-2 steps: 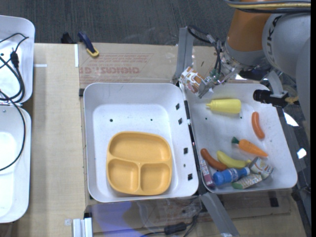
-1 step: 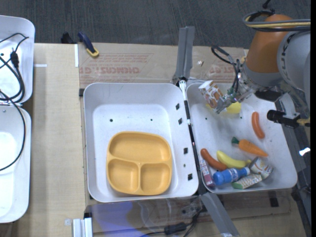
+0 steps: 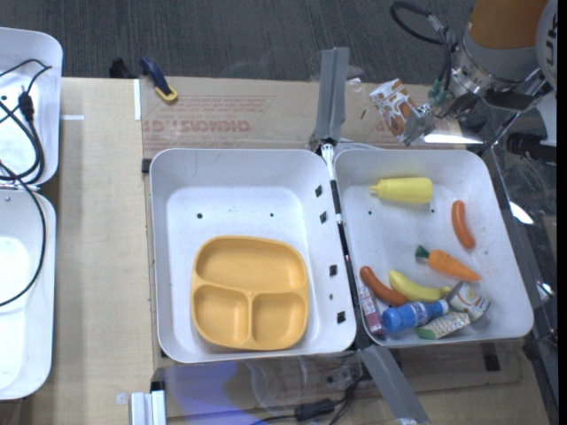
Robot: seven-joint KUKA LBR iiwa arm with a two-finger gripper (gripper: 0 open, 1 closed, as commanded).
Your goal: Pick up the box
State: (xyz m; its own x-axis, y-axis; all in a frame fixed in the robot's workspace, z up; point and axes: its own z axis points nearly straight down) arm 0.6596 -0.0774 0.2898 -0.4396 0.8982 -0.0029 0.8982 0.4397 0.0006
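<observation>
The box (image 3: pixel 391 103) is a small white carton with orange and red print. It hangs tilted above the brown bench just behind the right bin's (image 3: pixel 496 193) far rim. My gripper (image 3: pixel 415 127) comes down from the top right and is shut on the box's lower right end. The grey arm with its orange band (image 3: pixel 505 11) rises behind it.
The right bin holds a yellow bottle (image 3: pixel 403 189), a sausage (image 3: pixel 462 224), a carrot (image 3: pixel 450 264), a banana (image 3: pixel 416 287), a blue bottle (image 3: pixel 414 315) and small packets (image 3: pixel 468 301). A yellow divided plate (image 3: pixel 251 290) lies in the left bin (image 3: pixel 168 237). A grey post (image 3: pixel 332 96) stands between the bins.
</observation>
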